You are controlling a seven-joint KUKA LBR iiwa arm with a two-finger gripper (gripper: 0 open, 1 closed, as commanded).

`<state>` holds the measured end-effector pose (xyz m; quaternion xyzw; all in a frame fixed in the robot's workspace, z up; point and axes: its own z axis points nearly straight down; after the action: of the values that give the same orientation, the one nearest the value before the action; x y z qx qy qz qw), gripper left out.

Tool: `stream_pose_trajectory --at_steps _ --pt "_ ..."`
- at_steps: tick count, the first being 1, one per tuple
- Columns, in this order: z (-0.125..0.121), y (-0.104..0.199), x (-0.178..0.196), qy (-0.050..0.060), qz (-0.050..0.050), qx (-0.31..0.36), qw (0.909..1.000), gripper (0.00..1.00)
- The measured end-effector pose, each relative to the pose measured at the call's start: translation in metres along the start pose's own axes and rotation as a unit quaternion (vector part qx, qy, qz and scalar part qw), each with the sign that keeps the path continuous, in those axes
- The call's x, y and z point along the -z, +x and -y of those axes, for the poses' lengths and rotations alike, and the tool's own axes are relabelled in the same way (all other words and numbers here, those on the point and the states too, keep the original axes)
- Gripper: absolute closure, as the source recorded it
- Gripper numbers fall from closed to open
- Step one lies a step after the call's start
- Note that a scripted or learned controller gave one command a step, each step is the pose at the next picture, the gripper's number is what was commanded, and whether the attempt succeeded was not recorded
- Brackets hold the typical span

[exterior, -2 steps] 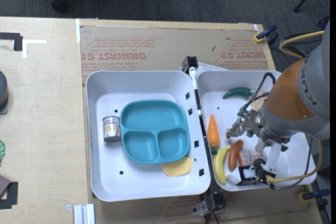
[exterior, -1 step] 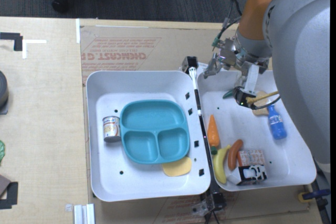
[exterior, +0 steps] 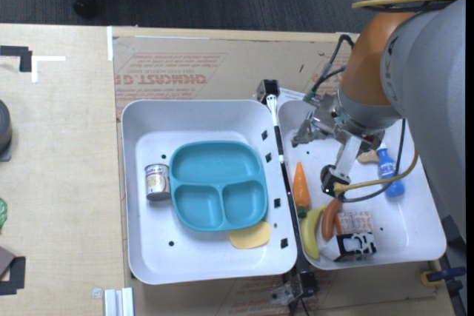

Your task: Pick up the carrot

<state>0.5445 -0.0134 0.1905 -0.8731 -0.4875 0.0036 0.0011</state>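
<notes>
The gripper [exterior: 308,131] hangs over the far left part of the right bin [exterior: 415,227]; I cannot tell whether it is open or closed. The carrot [exterior: 300,185] lies just nearer, along the bin's left wall, apart from the gripper. A banana [exterior: 309,234] lies nearer still.

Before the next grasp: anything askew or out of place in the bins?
Nothing spilled or broken. The teal divided tray sits askew in the left bin, its lower edge overlapping a flat yellow piece. The carrot lies along the left wall of the right bin.
</notes>
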Motion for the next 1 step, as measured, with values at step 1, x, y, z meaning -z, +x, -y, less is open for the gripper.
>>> stream_pose_trajectory --at_steps 1 --pt "0.0466 -0.0239 -0.0002 0.0 -0.001 0.049 0.9988 0.0"
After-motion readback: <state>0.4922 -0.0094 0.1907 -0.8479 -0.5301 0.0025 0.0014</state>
